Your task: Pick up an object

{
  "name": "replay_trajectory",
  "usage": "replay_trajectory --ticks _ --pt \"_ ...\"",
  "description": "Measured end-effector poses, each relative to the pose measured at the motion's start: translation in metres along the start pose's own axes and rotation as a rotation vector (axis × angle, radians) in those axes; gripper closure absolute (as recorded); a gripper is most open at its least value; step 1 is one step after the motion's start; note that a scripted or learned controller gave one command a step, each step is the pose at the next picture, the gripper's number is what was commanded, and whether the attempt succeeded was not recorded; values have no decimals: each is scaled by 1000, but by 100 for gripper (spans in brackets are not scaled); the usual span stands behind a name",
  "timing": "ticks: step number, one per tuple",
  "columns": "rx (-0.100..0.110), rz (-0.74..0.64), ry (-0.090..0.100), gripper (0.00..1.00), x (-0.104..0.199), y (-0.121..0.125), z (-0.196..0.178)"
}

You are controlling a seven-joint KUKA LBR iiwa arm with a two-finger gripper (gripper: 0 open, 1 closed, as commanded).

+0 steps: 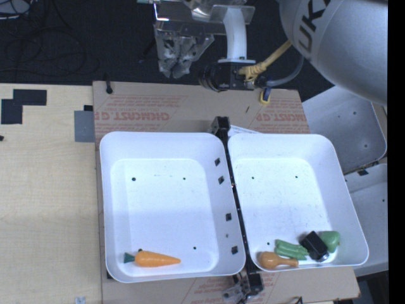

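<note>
Pincer (180,59) sits high at the top of the view, above the far edge of the cardboard sheet (190,109), well back from both bins. Its fingers hang down close together with nothing visible between them; the tips are dark and blurry, so how far open they are can't be told. Grey arm (342,30) fills the top right corner, a white link and a yellow cable running from it toward the pincer.

Two white bins side by side on the surface (44,189), touching along a black clip strip in the middle.

Left bin (111,170): one carrot (155,259), orange with a green top, lying flat near the front wall, tip pointing right. It is alone in that bin.

Right bin (338,170): small cluster in the front right corner. Green pod (291,249) lies across the middle of the cluster, an orange-tan pear (276,260) just in front of it toward the front wall, a black block (314,245) tilted beside the pod, and a green round piece (330,238) right behind the block against the right wall. The pieces look to be touching or nearly so.

All items are well apart from the pincer.
</note>
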State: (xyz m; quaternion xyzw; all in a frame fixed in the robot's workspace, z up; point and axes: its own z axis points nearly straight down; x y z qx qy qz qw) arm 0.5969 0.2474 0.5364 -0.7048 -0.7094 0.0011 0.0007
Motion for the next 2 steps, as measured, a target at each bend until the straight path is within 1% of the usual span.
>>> replay_trajectory --ticks 1,2 --pt "15 9 -7 100 -15 34 152" --pt "-11 4 3 100 -11 37 24"
